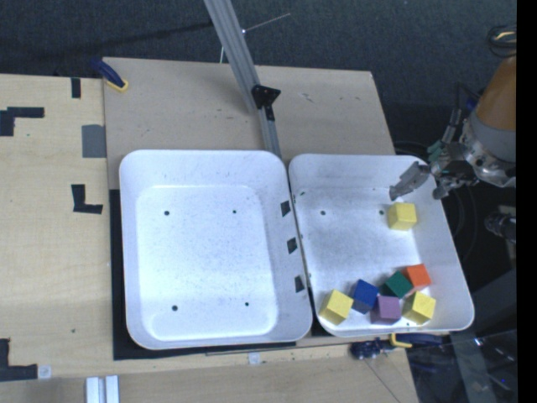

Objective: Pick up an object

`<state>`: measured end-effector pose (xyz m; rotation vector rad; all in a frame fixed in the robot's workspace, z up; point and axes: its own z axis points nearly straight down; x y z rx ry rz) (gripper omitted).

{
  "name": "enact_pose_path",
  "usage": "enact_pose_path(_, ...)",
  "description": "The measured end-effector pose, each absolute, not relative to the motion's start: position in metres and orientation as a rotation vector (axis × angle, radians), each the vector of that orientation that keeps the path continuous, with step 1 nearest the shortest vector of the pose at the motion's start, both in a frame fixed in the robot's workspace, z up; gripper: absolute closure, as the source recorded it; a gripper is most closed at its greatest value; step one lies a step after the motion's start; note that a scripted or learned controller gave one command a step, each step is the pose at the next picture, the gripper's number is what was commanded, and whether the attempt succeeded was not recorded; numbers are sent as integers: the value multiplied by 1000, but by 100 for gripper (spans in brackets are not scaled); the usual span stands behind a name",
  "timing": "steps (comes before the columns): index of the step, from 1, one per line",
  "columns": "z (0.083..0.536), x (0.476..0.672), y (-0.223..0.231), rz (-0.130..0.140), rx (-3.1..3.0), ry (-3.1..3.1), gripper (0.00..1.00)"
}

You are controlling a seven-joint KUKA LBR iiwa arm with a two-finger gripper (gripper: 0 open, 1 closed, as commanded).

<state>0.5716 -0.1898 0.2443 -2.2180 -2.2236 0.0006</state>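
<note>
My gripper (417,190) hangs over the far right part of the right bin (344,187). Its two fingers are spread open with nothing between them. A yellow cube (403,216) lies on the bin floor just below and slightly left of the fingertips, apart from them. Near the bin's front edge sits a cluster: an orange cube (417,275), a green cube (398,285), a blue cube (364,295), a purple cube (388,307) and two more yellow cubes (337,306) (423,306).
The left bin (138,170) stands beside the right one. A slanted metal pole (236,42) with a black clamp (265,96) rises behind the bins. A blue and yellow clip (110,74) lies at the bench's back left.
</note>
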Motion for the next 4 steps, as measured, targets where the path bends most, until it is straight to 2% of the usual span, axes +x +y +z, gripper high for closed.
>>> enact_pose_path(1,244,572,-190,1,-2218,-2224,0)
enact_pose_path(3,124,572,-199,8,-2217,-2219,0)
enact_pose_path(4,89,571,-198,6,-2217,-2221,0)
